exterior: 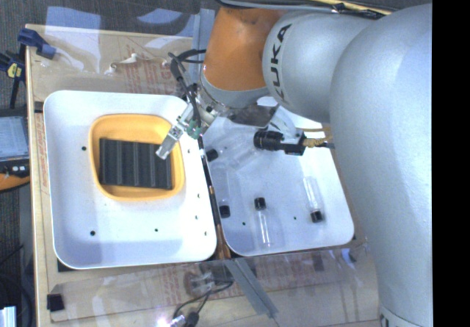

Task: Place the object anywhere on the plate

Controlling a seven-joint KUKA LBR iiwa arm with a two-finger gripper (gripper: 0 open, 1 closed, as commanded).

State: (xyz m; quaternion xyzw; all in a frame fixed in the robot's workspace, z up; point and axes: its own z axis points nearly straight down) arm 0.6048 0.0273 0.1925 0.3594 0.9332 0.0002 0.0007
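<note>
Two bins: white and shallow, set side by side on the worktop (44,274); left bin (110,237), right bin (294,234).
Plate: yellow-rimmed plate (132,127) with a dark ribbed centre, seated in the left bin.
Arm: grey with an orange band (235,46), reaching in from the right above the bins' shared edge.
Claw: claw (167,148) is seen over the plate's right rim; whether its tips are spread or pressed together cannot be told.
Objects: clear vials with black caps are scattered in the right bin, such as one vial (312,200) near its right wall and another (262,219) near its front; none is seen between the tips.
</note>
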